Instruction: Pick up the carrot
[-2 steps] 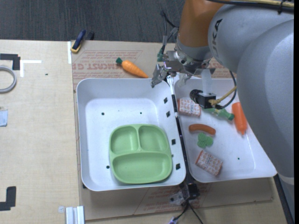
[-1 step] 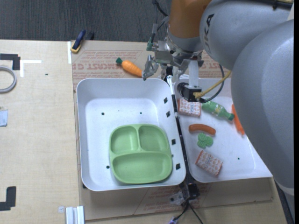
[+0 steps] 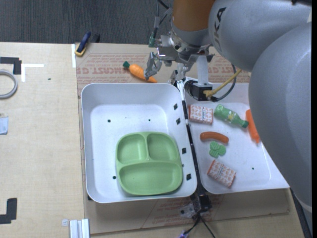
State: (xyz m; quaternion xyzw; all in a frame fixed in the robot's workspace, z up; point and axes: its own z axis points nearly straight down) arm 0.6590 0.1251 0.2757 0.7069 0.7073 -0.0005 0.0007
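The carrot (image 3: 136,71), orange with a green top, lies on the cardboard just behind the left bin (image 3: 94,133), outside both bins. Its thin tip points right, toward the bin's back right corner. My gripper (image 3: 164,73) hangs over that corner, just right of the carrot. Its fingers stand apart, and the left fingertip (image 3: 150,67) is right at the carrot's thin tip. Nothing sits between the fingers.
A green divided plate (image 3: 148,162) lies in the left bin. The right bin (image 3: 257,175) holds two red-and-white packets (image 3: 200,114), a green bottle (image 3: 230,115), a sausage (image 3: 214,137), a small green piece (image 3: 216,150) and an orange object (image 3: 252,125) partly under the arm. A blue marker (image 3: 83,42) lies at the back left.
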